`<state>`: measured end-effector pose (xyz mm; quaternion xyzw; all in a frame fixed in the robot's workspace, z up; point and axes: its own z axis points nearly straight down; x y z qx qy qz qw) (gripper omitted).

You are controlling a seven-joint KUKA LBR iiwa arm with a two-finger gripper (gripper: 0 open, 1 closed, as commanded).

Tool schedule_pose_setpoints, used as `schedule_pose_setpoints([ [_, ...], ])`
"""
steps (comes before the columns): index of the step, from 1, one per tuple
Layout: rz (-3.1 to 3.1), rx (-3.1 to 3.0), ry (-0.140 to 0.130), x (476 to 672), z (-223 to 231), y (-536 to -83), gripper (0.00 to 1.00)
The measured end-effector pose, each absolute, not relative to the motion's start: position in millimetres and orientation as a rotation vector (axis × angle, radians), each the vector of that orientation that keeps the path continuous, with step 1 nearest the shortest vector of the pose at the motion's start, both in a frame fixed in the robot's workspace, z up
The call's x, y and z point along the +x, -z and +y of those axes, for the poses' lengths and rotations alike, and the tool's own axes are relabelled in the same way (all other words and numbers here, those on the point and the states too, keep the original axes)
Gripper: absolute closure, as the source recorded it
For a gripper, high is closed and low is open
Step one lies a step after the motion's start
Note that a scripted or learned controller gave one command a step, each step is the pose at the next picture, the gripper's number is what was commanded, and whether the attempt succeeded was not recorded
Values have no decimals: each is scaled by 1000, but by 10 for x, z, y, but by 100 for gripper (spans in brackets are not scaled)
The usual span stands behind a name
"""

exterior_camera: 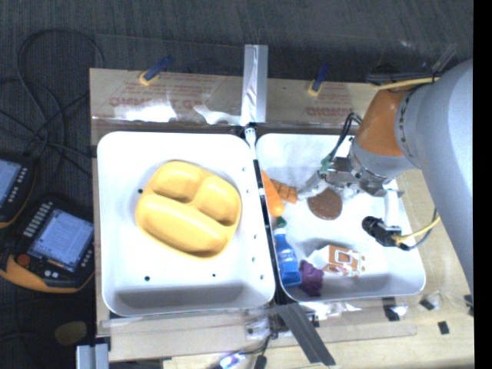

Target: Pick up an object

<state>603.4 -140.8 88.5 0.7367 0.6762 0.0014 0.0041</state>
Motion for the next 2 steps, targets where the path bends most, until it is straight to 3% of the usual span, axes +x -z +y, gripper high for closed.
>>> schedule_pose_setpoints([
  [1, 2119, 2308, 1, 6031, -1409, -974, 100],
  [2, 2095, 2342, 4, 5593, -890, -2029, 100],
])
